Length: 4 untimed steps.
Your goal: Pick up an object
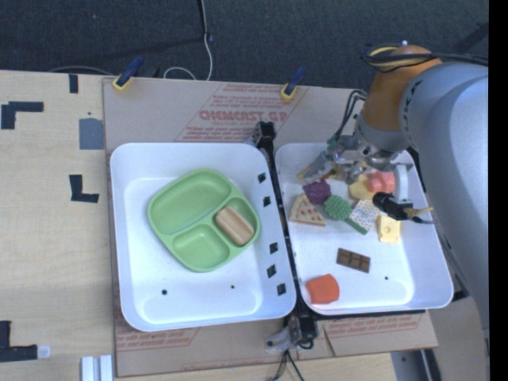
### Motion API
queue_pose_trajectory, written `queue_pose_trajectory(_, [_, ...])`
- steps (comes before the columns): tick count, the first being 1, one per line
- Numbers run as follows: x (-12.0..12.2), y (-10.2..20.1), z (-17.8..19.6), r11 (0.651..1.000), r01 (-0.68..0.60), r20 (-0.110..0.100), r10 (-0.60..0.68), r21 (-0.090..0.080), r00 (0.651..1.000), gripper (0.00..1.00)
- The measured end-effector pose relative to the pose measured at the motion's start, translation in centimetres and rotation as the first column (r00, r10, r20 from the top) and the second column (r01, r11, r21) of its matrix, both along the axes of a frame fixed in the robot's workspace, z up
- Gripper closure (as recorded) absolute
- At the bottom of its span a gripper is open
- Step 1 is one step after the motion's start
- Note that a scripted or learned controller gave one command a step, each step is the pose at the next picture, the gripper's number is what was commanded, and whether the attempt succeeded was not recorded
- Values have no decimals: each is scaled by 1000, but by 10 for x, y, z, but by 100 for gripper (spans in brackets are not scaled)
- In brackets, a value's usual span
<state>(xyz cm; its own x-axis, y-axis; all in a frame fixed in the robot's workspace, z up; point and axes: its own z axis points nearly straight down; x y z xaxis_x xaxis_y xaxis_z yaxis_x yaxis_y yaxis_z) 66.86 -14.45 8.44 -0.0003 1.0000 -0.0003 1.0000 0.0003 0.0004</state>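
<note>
Smooth white bin [413, 280]: flat brown chocolate bar [353, 259]

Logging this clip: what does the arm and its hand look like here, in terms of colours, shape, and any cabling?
The arm is a bulky, rounded grey casing with an orange band above the wrist. Below the band sits a small metallic grey hand over the right bin. Thin dark cables run beside the wrist, and a yellow-edged ring tops the orange section.

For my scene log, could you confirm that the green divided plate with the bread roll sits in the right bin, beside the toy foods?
Not quite: the camera view shows the green divided plate with the bread roll in the left bin; the toy foods are in the right bin.
</note>
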Motion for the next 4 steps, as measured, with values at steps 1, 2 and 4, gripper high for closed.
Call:
queue_pose_trajectory(1, [-28,39,0,1000,-3,-3,3,1,1000,0])
queue_pose_trajectory(2, [-26,4,0,1000,1,0,-1,0,1000,0])
queue_pose_trajectory(4, [-60,39,0,1000,1,-4,-1,1,1000,0])
